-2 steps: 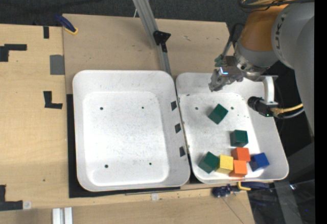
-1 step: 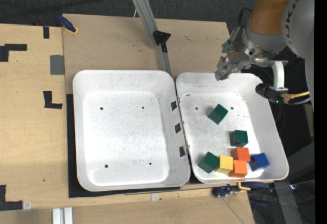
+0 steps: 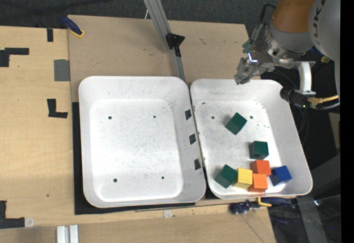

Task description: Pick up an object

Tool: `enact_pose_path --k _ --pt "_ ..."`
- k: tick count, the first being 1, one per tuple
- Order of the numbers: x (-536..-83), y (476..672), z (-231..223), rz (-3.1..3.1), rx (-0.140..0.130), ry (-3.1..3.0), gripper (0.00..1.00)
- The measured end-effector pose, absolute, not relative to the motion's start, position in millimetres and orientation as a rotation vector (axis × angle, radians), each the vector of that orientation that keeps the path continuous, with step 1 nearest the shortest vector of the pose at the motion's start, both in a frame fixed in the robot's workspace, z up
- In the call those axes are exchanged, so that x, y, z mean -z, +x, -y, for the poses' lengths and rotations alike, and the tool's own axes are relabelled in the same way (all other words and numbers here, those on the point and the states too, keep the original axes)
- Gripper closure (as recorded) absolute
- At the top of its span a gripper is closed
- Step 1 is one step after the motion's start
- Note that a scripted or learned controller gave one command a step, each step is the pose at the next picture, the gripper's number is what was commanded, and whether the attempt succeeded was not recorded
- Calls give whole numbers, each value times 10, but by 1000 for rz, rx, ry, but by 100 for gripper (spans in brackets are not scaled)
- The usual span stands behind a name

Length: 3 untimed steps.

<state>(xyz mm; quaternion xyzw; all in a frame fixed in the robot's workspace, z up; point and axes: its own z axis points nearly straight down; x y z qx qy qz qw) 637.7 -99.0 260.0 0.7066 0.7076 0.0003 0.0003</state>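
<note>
Gripper [image 3: 244, 75] hovers above the right bin's [image 3: 293, 125] far rim; its grasp state I cannot tell. Likely the approach step: the lone dark green cube [image 3: 236, 123] lies nearby, calling for a descent over it.

No whole word, number or brand can be read anywhere; the arm's grey casing [image 3: 332, 12] bears a fragment of large dark lettering at the right edge, cut off and not legible.

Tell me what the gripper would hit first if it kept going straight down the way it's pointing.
Probably the right bin's back rim or bare floor just inside; the gripper hangs over that edge. Depth is unclear. The nearest green cube sits farther forward.
</note>
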Motion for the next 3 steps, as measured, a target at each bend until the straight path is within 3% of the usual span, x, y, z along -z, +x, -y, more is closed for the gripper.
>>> enact_pose_path --k 3 --pt "-2385 5965 -781 -2232 3 2216 100"
